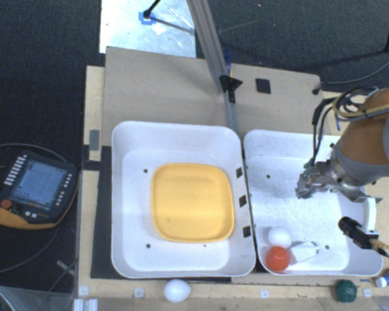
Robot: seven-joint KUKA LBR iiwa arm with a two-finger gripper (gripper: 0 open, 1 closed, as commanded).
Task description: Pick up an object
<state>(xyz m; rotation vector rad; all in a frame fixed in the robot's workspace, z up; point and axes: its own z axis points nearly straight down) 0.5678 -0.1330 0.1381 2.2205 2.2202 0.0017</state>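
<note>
In the right bin lie a white ball, a red ball and a small white object, all at the front edge. My gripper hangs over the middle of this bin, behind and to the right of the balls and well apart from them. Nothing shows between its fingers. The left bin holds a yellow square plate lying flat in its middle.
A white egg-shaped object lies on the bench in front of the left bin. A dark green ball sits outside the right bin's front right corner. A teach pendant lies on the floor at left. A metal pole slants over the back.
</note>
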